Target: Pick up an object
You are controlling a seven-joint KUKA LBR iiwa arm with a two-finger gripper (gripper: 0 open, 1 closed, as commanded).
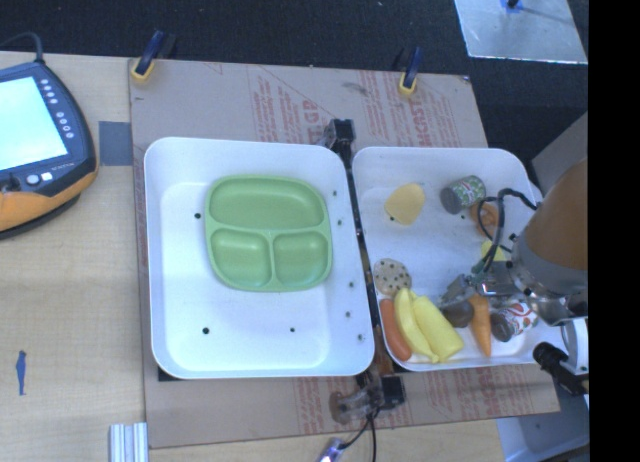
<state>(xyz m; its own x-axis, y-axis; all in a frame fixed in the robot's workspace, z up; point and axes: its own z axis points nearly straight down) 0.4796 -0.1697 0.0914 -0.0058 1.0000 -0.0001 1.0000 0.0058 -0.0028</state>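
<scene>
Gripper (468, 290) low in right bin (440, 162), finger state unclear; crowded carrot (481, 322) and banana (432, 325) risk a miss.

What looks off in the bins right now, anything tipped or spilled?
Nothing spilled. The small can in the right bin lies on its side near the far wall. The green divided plate sits flat in the left bin. The toy food is crowded in the right bin's near corner by the gripper.

Plastic, card and wood under my reach

My two white bins (160, 250) look smooth, faintly glossy plastic; the green divided plate (268, 232) is matt plastic. Under them lies printed brown cardboard (290, 100), flat and dull, on a pale wood-grain bench (60, 330).
</scene>
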